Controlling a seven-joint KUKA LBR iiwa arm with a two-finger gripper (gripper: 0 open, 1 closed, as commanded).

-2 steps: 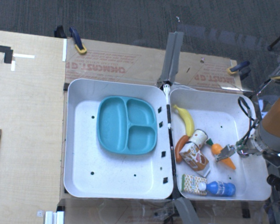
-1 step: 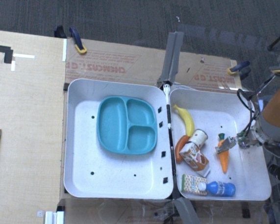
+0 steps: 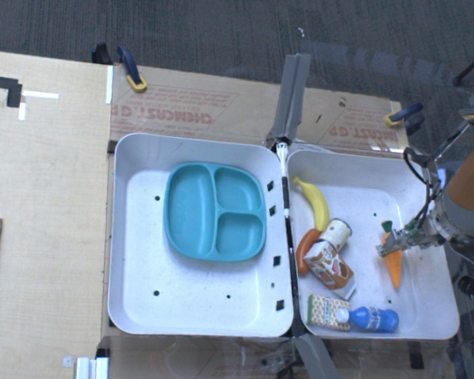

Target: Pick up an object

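Looking down on the tabletop (image 3: 39, 165): two white bins sit side by side, touching along a central divider. The left bin (image 3: 126, 299) carries a teal sectioned plate (image 3: 216, 212) slightly toward 12 o'clock of its centre; bare floor lies all round the plate, widest toward 6 o'clock.

The right bin (image 3: 363, 176) is more crowded. A banana (image 3: 314, 202) lies at about 10 o'clock, near the divider. Below it a small cup-like container (image 3: 336, 232) touches a brown and white carton (image 3: 327, 264), with a red-orange curved item (image 3: 304, 251) just beside them on the divider side. Along the 6 o'clock wall, a patterned packet (image 3: 324, 310) touches a blue bottle (image 3: 372, 319) lying on its side. An orange carrot (image 3: 393, 267) lies at 3 o'clock, apart from the central cluster, with open floor between them and more open floor toward 12 o'clock.

The arm (image 3: 473, 186) enters from 3 o'clock, its orange band above the bin's right rim, wrist angled down and inward. The tool (image 3: 396, 241) sits at the carrot's upper end, touching or just over it. The fingers are small and blurred against the carrot's green top; I cannot tell whether they are open, closed, or gripping.

The arm's upper part is cut off at the frame edge. Labels on the carton and packet are illegible.
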